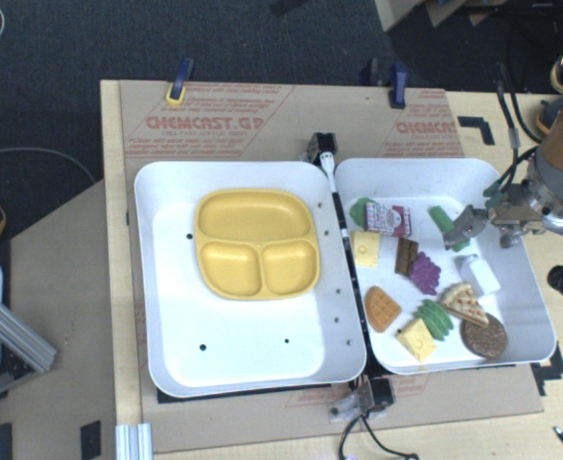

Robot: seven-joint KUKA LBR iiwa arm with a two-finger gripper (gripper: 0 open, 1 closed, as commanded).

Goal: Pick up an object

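Grey gripper [489, 225] hangs over the right bin [540, 300] with its fingers apart, holding nothing. Just left of it lies a green piece [440, 220]; below it sit a white block [480, 278], a waffle wedge [465, 304] and a brown cookie [483, 336]. Far left, the yellow tray [257, 242] rests in the left bin [166, 333].
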